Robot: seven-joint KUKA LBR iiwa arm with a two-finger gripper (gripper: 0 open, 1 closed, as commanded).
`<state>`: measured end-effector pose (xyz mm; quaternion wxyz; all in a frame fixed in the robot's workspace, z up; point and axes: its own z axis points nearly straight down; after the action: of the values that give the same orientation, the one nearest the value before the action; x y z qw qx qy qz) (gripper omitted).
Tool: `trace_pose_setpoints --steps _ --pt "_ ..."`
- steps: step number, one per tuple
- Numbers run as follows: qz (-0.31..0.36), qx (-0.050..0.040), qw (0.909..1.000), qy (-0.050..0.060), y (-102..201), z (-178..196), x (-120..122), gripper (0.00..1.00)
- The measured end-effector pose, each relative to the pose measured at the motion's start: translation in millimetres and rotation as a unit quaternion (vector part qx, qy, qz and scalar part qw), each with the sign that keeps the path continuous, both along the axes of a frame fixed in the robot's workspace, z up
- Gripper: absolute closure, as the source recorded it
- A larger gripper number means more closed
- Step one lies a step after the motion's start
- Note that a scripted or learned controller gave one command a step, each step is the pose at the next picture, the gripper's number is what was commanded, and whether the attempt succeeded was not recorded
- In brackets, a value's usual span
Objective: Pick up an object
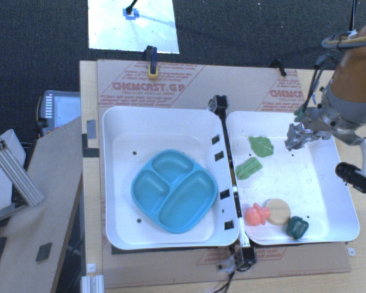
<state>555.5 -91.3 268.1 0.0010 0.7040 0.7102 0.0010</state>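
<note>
Nearest you: dark green pepper-like toy sits at the front of the right bin, close to its front rim.
Beside it: tan round piece touches an orange-pink toy on its left; the pepper lies just right of the round piece.
Long green piece: you see it near the divider, long axis slanted, upper end pointing toward the far right.
Leafy green piece: lies just behind the long one, closest of all the toys to the claw, with no clear long axis.
Claw: gripper hangs over the far part of the right bin, just right of the leafy piece and apart from it; you cannot tell how the claw stands, and nothing shows between its tips.
Front toys versus claw: well apart, toward you.
Left bin: holds a blue divided plate, turned cornerwise.
Writing: cardboard sheet under the bins reads "CHEMCAST GP" in red, repeated at the far right, partly hidden.
</note>
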Motion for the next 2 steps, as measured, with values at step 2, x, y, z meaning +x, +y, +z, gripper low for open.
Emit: trace_pose_setpoints --steps 2 --pt "0.0 0.0004 1.0 0.0 95 -17 37 1.0"
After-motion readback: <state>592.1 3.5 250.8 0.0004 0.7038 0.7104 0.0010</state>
